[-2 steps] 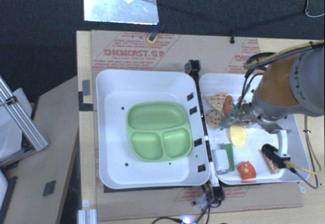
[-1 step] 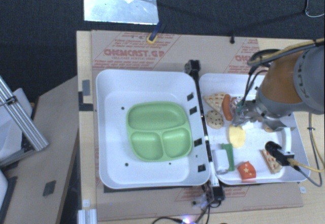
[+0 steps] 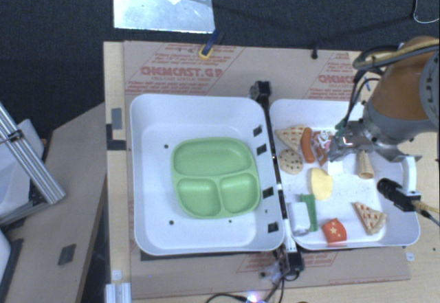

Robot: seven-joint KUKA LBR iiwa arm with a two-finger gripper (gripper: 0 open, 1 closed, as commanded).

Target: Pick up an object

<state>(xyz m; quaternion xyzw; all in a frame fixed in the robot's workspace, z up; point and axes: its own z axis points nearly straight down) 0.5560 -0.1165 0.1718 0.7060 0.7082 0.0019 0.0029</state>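
Orange-red hot dog, elongated, beside pizza slice

The claw is too blurred to read its fingers. Above and right of it, the arm is cut off by the frame's edge.
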